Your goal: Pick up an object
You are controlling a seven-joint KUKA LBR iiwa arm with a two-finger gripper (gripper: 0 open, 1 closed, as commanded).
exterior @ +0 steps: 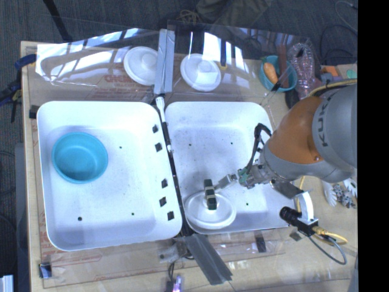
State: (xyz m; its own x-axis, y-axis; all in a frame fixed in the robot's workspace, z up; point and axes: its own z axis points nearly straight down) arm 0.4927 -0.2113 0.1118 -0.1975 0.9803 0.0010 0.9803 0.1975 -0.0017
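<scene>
Sitting in left bin (140, 224): blue bowl (79, 157).

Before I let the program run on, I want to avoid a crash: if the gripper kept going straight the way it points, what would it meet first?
Most likely the white dish in the right bin. The gripper points down at it from just above, though depth is hard to judge.

Two shallow white bins sit side by side on the desk (364, 266): the left bin (91, 224) and the right bin (200, 126). There is one blue bowl (80, 157), lying in the left bin. White lids number three: one lid (209, 210) in the right bin's near corner, and two beyond the bins, the left lid (141, 64) and the right lid (201, 72)
</scene>
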